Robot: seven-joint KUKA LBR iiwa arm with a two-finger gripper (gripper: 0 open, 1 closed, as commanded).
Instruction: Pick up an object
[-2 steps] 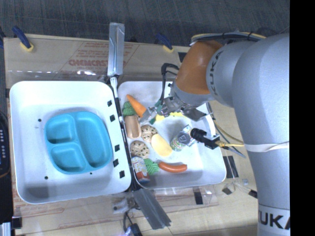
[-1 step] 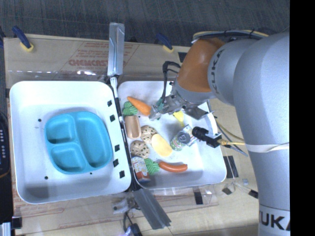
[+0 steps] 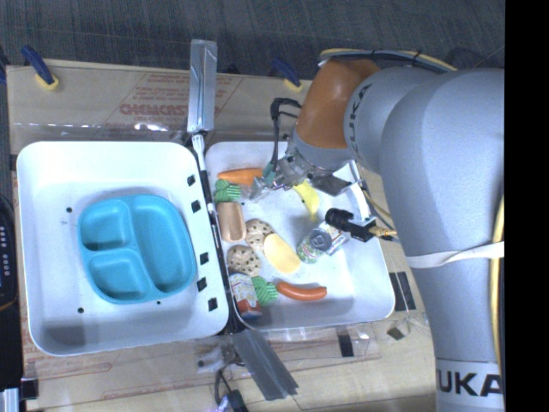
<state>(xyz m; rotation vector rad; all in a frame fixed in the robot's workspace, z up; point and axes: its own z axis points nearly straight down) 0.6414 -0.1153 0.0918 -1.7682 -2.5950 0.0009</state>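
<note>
One grey arm [image 3: 429,187] fills the right of the frame, cut off by its edge. Two white bins sit side by side: the left bin [image 3: 51,316] holds one blue divided tray [image 3: 135,247]; the right bin [image 3: 373,294], partly hidden by the arm, holds two carrots [image 3: 240,177] [image 3: 302,292], two cookies [image 3: 259,230] [image 3: 244,259], one banana [image 3: 307,198], one bottle [image 3: 319,242]. The gripper [image 3: 276,177] hangs near the upper carrot; whether it is clenched or released, I cannot tell.

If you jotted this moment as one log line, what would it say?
hand: low over right bin, by carrot | grasp: unclear | left bin: blue tray
</note>
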